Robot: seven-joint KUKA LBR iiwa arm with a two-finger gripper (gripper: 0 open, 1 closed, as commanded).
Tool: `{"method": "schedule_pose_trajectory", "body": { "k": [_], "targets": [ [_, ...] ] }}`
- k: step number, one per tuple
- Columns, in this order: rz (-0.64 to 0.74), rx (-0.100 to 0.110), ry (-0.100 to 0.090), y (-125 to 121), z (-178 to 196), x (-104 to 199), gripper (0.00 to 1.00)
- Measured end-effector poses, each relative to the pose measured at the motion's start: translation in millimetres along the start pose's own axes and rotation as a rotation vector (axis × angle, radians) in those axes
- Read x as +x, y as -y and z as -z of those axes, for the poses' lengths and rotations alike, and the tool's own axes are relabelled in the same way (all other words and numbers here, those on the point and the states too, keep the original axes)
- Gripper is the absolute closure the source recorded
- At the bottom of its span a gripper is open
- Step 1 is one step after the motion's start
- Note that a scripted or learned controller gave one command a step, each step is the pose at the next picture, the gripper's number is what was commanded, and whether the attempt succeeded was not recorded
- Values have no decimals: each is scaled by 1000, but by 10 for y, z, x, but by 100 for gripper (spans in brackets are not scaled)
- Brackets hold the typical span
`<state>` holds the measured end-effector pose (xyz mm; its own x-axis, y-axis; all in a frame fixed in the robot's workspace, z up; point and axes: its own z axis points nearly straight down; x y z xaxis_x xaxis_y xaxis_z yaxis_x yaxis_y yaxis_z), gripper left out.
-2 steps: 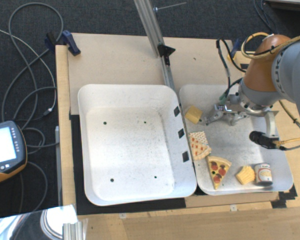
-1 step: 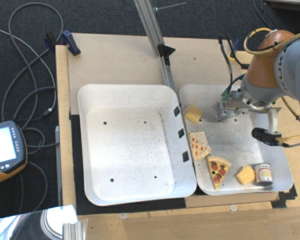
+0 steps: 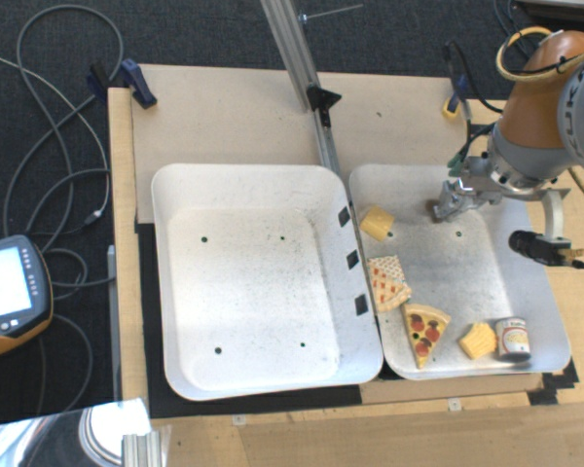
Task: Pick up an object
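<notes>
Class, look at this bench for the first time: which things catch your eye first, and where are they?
The grey-and-orange arm reaches in from the right, its hand above the right bin. Along that bin's near side lie a pizza slice, a waffle piece and a small can.

I'm seeing two matt white plastic bins (image 3: 248, 188), speckled and scuffed, on a pale wooden bench (image 3: 224, 115); the brushed metal rail (image 3: 287, 32) gleams, small shiny tin can (image 3: 513, 339) too

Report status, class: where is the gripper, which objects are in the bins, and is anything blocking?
Gripper over right bin, far end. Yellow block nearest it; waffle, pizza slice, can beyond. Nothing between.
</notes>
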<state>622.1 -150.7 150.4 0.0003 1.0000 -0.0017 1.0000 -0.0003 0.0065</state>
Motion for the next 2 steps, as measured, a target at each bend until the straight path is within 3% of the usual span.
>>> {"method": "schedule_pose_trajectory", "body": {
  "k": [1,2],
  "targets": [
    [3,-2,0,-110,561,60,100],
    [2,1,-1,-119,863,62,100]
  ]
}}
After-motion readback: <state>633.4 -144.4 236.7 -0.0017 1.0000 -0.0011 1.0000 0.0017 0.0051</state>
